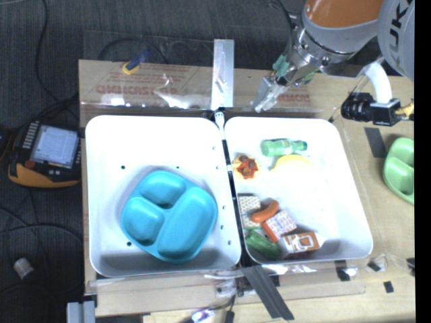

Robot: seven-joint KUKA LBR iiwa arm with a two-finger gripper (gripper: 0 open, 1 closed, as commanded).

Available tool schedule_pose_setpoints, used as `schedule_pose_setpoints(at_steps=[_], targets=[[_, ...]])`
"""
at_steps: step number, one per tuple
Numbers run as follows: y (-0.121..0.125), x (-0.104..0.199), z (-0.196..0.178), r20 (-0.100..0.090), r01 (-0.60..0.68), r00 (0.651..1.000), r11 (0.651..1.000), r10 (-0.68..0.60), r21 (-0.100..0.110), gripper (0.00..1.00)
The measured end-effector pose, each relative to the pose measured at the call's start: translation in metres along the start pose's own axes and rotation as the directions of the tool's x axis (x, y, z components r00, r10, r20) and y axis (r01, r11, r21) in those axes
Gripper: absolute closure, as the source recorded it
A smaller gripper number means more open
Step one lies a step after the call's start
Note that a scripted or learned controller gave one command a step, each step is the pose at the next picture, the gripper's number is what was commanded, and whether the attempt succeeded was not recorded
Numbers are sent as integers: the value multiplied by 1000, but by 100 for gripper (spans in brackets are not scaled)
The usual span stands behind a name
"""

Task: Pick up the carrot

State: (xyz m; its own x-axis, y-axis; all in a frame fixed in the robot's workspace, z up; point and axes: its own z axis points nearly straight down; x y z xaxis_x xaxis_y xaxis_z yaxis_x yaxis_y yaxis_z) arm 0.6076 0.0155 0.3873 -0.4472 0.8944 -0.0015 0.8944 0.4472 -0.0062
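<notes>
Clutter fills the near end of the right bin: an orange carrot lies there, resting on a checkered packet with a patterned packet touching its right end. Just in front of these sit a small brown and white carton and something dark green against the front wall. Farther back in the same bin lie a green bottle on its side, a yellow banana-like piece just beside it, and a red and orange item close to the divider between the bins.

The left bin holds a blue divided plate, tilted, with three compartments.

The gripper hangs over the back rim of the right bin, well apart from the carrot, its fingers pointing down and to the left. Nothing is between them; how far apart they stand I cannot tell. A green object sits on the bench right of the bins, and a handheld screen lies off to the left
</notes>
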Motion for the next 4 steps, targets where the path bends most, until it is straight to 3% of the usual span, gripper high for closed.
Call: schedule_pose_setpoints(at_steps=[1,2,3,4], targets=[[55,68,118,-4,70,998,998,-70,2,100],[53,68,135,-1,130,991,991,-130,2,100],[99,98,131,-1,424,906,906,-424,-2,100],[100,99,125,-7,424,906,906,-424,0,100]])
